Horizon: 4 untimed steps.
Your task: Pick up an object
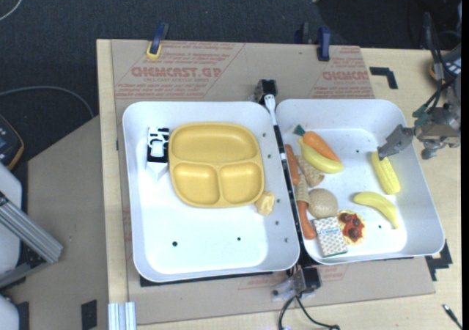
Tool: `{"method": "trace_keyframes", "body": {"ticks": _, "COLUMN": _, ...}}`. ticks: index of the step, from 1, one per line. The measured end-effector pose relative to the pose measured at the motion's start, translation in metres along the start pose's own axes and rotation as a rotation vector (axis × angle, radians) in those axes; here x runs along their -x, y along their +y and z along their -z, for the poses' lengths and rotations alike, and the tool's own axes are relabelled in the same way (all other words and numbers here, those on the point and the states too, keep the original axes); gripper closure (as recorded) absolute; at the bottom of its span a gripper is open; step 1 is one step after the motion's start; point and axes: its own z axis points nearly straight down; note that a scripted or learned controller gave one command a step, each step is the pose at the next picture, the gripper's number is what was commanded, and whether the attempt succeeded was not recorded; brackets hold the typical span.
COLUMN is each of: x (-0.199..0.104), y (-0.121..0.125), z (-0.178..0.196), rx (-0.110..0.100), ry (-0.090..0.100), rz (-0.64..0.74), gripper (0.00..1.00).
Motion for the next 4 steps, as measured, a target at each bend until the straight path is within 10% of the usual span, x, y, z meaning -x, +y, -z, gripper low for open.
{"method": "trace_keyframes", "body": {"ticks": 1, "x": -0.001, "y": 0.002, "z": 0.007, "rx": 0.014, "ry": -0.003, "rz": 0.004, "gripper": 0.0}}
{"method": "trace_keyframes", "body": {"ticks": 4, "x": 0.009, "y": 0.013, "z": -0.133, "rx": 0.007, "ry": 0.0, "rz": 0.003, "gripper": 0.0}}
